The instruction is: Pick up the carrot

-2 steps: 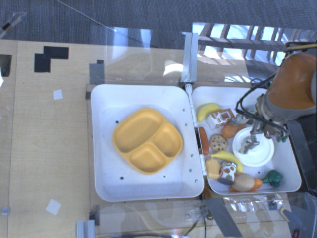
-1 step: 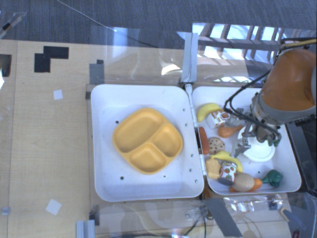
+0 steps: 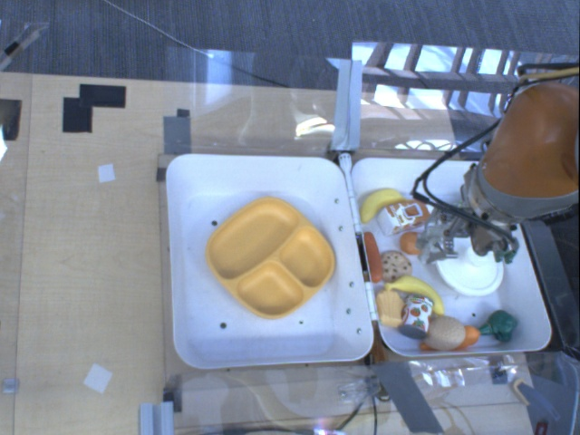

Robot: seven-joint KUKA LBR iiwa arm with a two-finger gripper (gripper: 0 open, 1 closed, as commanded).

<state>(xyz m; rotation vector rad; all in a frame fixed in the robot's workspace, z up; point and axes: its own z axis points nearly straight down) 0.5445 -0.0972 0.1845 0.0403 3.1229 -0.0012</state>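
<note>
The gripper hung over the right bin, just beside a white plate; whether its fingers were parted could not be told, and nothing was seen between them. The carrot, slim and orange-red, lay against that bin's left wall, untouched.

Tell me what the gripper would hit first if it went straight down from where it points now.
Probably the white plate right beneath the gripper, though depth is hard to judge from this slanted view.

Yellow divided plate, white bins, yellow bananas, orange carrot
</note>
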